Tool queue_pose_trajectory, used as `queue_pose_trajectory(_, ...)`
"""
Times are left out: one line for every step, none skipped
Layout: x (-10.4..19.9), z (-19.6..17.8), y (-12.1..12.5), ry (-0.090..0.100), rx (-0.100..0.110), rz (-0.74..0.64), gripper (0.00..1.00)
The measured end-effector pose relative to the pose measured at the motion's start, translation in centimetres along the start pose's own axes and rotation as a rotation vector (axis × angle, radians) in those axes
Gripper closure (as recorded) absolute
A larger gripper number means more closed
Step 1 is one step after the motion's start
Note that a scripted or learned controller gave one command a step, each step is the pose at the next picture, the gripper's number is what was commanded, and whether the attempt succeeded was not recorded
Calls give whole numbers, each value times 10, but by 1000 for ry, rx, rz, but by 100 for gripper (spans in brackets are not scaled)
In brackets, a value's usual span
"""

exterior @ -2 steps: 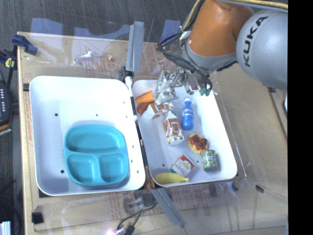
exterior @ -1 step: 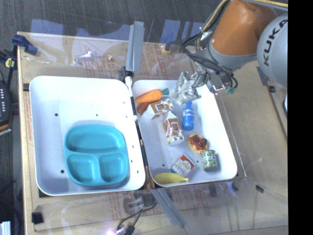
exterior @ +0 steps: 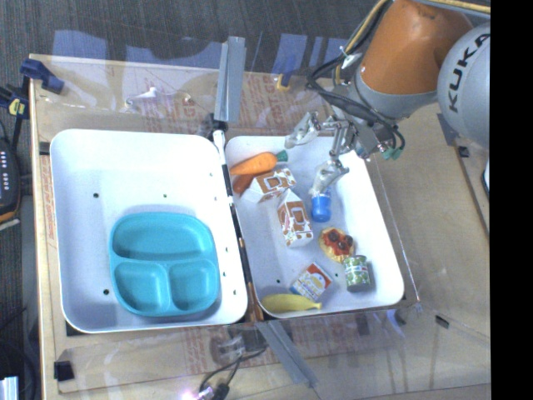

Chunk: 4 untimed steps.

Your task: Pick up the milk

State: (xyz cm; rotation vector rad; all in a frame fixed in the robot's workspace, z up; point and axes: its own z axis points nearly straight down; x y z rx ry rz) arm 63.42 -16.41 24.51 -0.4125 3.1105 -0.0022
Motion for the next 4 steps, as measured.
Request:
queue_pose_trajectory(58, 84, -13, 4, -3, -49, 0)
queue_pose_trajectory(35, 121, -25, -20, 10, 195, 0)
queue_pose_trajectory(33, 109, -24, -18, 8, 191, 100)
queue_pose_trajectory(37, 12, -37, 0, 0, -321, 100)
